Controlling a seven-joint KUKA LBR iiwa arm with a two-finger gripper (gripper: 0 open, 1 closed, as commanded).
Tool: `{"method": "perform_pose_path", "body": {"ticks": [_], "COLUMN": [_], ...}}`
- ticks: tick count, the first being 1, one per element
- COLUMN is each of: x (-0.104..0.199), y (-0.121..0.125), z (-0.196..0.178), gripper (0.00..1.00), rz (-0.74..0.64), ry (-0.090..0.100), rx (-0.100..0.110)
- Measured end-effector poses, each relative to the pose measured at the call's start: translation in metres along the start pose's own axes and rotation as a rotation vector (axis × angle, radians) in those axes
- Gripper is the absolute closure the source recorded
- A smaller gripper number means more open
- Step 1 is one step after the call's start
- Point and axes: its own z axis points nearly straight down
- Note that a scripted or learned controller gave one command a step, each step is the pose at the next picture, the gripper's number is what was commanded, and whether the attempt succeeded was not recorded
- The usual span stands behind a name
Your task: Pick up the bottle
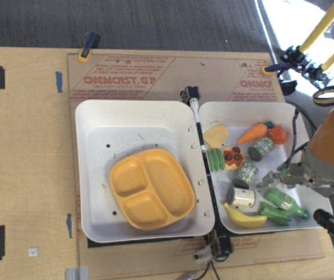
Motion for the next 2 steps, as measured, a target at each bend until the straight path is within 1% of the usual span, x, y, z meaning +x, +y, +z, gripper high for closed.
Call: {"method": "perform_pose_path", "body": {"ticks": [1,2], "x": [-0.0001,-0.0002], "y": [0.0010,0.0009], "z": [-0.0099,-0.0098], "gripper": [1.00,0.00], "rz": [0.000,0.000], "ry": [-0.001,-0.001], "rx": [-0.003,-0.002]}}
